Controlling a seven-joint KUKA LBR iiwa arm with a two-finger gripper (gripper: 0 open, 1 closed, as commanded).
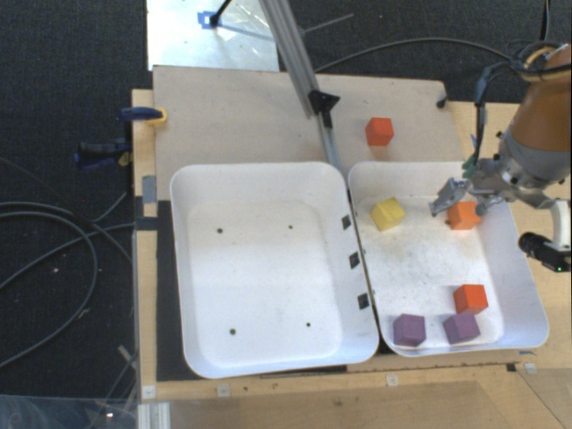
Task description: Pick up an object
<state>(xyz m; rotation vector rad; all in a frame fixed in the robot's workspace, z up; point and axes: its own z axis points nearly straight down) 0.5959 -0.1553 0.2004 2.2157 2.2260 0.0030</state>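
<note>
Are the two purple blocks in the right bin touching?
Apart. The camera view shows a strip of white bin floor between the left purple block and the right purple block, near the front wall of the right bin.

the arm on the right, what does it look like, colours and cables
The arm has a broad orange band above a grey wrist section. Dark cables loop along its upper side. Below the wrist sits a metallic grey gripper with angular silver parts. A white piece with a black fitting sits lower right.
</note>
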